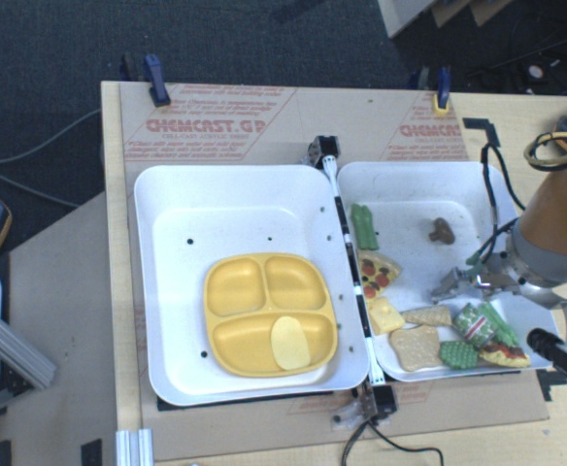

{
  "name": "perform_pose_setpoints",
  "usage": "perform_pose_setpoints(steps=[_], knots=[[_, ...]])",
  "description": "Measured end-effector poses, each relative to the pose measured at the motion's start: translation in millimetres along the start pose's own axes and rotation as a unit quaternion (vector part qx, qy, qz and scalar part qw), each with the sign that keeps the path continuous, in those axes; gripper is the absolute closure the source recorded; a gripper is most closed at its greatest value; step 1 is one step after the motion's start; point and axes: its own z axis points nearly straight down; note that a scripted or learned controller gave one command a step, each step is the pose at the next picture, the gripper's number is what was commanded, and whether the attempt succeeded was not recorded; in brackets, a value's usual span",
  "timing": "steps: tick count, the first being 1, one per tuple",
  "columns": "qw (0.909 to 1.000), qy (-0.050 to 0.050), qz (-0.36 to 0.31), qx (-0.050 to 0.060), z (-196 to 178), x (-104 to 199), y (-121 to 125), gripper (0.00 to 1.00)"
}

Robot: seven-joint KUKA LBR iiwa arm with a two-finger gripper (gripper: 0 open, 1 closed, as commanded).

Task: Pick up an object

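Toy food pieces lie crowded in the near part of my right shallow white bin (pixel 410 178): a tan bread-shaped slab (pixel 416 347), a pale cracker (pixel 427 316), a yellow cheese wedge (pixel 384 315), a green ridged piece (pixel 459 354), a pizza slice (pixel 376 274), a long green vegetable (pixel 363 226) and a small brown lump (pixel 442 229) standing well apart from the rest. My metal tool (pixel 461 282) hangs low over this bin, just beside a crumpled green and red item (pixel 479 324). Whether it is released or clenched I cannot tell, and I see nothing clearly caught in it.

My worry is the crowding. The cracker, the bread slab and the green ridged piece touch or overlap, so I could nudge neighbours aside, pinch two at once, or slide off a flat piece. The crumpled item looks soft and may slip.

My grey wrist and orange band (pixel 560 212) hide part of the bin's right side, and the items beneath them are hard to identify. The left bin (pixel 167 260) holds a yellow divided plate (pixel 264 309) carrying a pale oval (pixel 288 342).
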Motion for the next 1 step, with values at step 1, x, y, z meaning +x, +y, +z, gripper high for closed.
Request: perform_pose_setpoints(steps=[1], knots=[[0.9999, -0.004, -0.005, -0.012, -3.7, 7.3, 146.8, 0.0]])
